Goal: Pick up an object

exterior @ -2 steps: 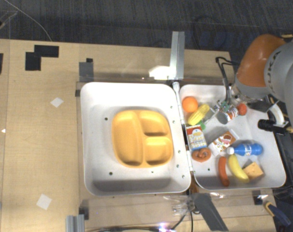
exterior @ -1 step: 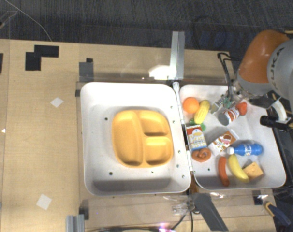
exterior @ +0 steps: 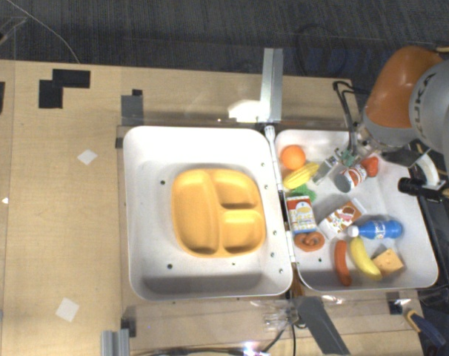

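Gripper lowered into the right bin — fingers not clearly made out.

In the camera view, the gripper (exterior: 341, 160) is seen just beside a red-and-white can (exterior: 353, 175), near the orange (exterior: 293, 156) and corn (exterior: 301, 175) — whether anything is held cannot be told.

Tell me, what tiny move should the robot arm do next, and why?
Probably lower the tool a little toward the small can just beneath it. The tool sits in the right bin, close over the can near the corn and orange, and I can't see anything held yet. That's my guess only.
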